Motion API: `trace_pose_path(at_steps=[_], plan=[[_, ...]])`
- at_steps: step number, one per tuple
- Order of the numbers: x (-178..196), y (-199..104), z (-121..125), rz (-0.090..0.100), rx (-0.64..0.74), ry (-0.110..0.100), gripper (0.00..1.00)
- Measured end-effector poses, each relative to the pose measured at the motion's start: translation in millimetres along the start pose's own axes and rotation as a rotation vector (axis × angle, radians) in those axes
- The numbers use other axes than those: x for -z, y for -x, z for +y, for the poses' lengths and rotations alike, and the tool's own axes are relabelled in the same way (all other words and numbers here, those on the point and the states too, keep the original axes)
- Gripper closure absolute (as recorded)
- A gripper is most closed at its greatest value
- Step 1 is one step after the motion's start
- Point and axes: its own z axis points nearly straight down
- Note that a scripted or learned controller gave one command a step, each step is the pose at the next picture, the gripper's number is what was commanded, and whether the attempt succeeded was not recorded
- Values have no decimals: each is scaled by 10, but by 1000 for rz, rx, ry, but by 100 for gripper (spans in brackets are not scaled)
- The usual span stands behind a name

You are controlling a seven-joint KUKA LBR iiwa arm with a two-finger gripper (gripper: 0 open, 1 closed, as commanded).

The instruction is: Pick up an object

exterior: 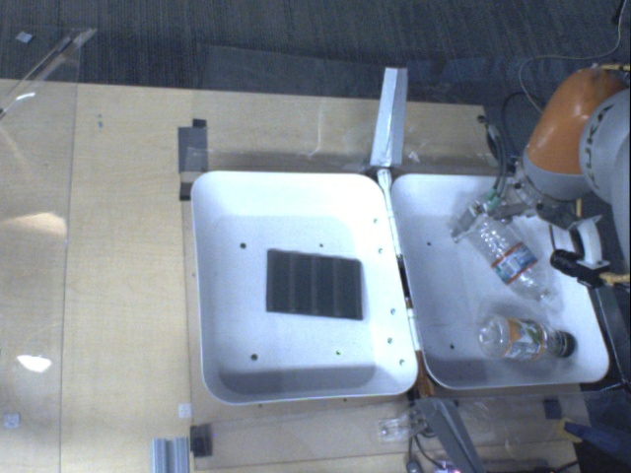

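Note:
Two clear plastic bottles lie in the right bin (pixel 434 294). One bottle (pixel 510 260), with a red and blue label, lies at a slant in the upper half. The other bottle (pixel 521 338), with a dark cap, lies on its side near the front wall. A dark ribbed rectangular pad (pixel 315 285) lies flat in the middle of the left bin (pixel 227 225). My gripper (pixel 483 215) hangs low over the right bin, right at the upper-left end of the labelled bottle. Whether it touches that bottle cannot be made out. The grey arm with its orange band (pixel 567 126) comes in from the right.
A metal post (pixel 389 116) stands at the back between the two bins. Cables (pixel 503 131) hang beside the arm at the back right. Bare wooden bench (pixel 108 264) extends to the left of the bins.

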Motion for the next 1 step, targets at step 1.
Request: trace_pose_path(at_steps=[1], plan=[[-3, 205, -419, -2, -18, 3, 0]])
